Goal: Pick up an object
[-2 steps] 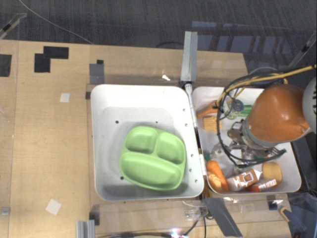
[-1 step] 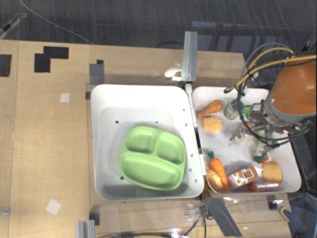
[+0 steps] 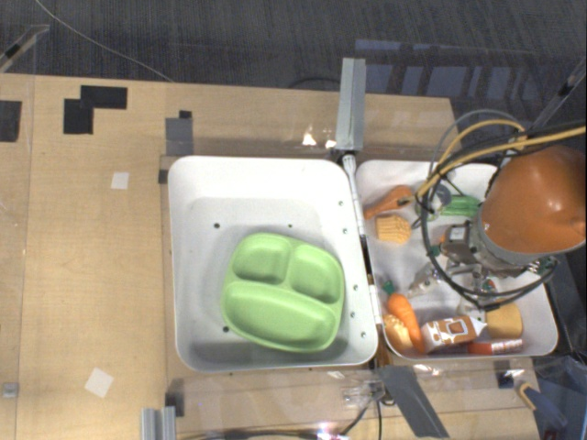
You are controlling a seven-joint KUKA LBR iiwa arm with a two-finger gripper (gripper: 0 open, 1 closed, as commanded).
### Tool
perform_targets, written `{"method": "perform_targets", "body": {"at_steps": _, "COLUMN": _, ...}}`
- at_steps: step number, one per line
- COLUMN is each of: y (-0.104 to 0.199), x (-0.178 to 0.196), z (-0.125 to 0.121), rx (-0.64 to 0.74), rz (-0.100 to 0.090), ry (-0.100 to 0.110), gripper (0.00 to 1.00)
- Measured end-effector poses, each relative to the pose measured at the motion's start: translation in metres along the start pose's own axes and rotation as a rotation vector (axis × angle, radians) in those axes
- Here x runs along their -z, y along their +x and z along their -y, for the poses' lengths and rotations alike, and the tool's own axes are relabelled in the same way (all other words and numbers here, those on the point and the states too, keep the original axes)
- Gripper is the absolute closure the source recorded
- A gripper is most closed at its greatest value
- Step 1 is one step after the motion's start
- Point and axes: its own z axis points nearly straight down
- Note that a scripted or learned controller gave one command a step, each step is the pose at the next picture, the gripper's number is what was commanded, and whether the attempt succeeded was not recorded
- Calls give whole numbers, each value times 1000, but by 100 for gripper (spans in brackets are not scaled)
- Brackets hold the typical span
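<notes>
Your arm (image 3: 537, 200) hung over the right bin (image 3: 548, 337), its gripper (image 3: 451, 266) low among the clutter; grip state could not be told. Nothing was visibly lifted; the pick remained outstanding.

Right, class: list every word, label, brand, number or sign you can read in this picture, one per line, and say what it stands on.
No text can be read here.
Small orange and white packet in the right white bin: bears a printed label with dark marks, too small and blurred to read.
Green divided plastic tray in the left white bin: plain, no marking.
Black squares on the wooden bench: shapes, not characters.
</notes>
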Motion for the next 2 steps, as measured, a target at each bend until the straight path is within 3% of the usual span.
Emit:
{"method": "perform_targets", "body": {"at_steps": 1, "y": -12, "x": -4, "z": -12, "rx": 3, "rz": 0, "ry": 49, "gripper": 0}}
{"method": "perform_targets", "body": {"at_steps": 2, "y": -33, "x": -23, "z": 28, "rx": 572, "rz": 1, "ry": -11, "gripper": 0}}
